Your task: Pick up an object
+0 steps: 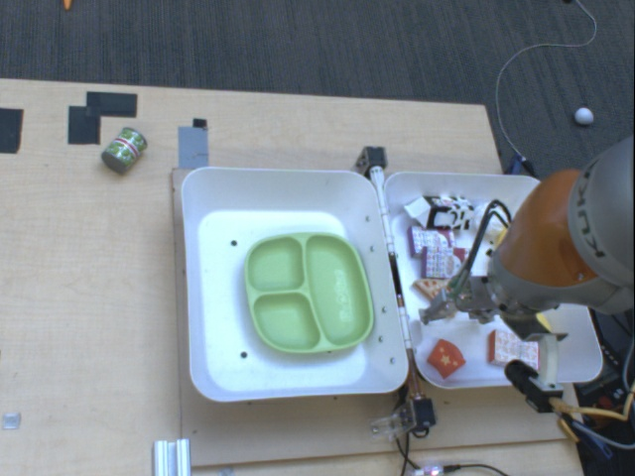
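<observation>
**Arm low over the crowded right bin, nothing visibly held**

Your arm (556, 241) reaches in across the right bin (593, 360), and the gripper (466, 300) sits near that bin's left wall; you cannot tell from this slant whether it is apart or together, and no object shows between its tips. The candidates lie close: a red strawberry-like toy (445, 358) near the bin's front edge, a red-and-white packet (512, 348) just beside it, a purple-and-white packet (433, 251) toward the back, and a small orange-brown piece (429, 288) by the left wall. Judging from this, a descent could land between items and close on air, or catch the bin wall, since the objects there hug the divider. The green divided plate (309, 293) in the left bin (193, 266) is well apart.
</observation>
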`<state>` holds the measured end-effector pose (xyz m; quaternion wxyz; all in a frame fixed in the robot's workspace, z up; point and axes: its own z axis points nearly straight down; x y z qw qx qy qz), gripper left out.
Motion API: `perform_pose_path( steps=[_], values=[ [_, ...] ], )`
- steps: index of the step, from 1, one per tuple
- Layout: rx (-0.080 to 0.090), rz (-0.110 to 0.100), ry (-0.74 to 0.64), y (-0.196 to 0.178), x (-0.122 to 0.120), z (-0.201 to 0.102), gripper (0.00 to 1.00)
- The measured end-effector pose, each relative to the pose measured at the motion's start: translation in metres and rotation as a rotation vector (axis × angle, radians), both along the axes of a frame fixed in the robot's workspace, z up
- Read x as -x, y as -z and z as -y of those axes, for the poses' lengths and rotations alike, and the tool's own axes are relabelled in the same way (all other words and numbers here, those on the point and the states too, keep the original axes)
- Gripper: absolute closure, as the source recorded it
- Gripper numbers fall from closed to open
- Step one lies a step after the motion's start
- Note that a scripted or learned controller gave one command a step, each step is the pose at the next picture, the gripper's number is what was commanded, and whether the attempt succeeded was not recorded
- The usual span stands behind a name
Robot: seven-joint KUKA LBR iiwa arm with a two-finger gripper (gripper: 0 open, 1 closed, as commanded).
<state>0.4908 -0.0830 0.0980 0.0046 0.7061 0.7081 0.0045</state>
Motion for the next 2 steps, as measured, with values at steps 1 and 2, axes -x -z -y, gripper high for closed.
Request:
perform_pose_path(
  steps=[1,2],
  values=[
    [0.0,0.004,-0.002,-0.0106,-0.0016,-0.0008,1.0],
    [0.0,0.004,-0.002,-0.0105,-0.0015,-0.0008,0.0]
  ],
)
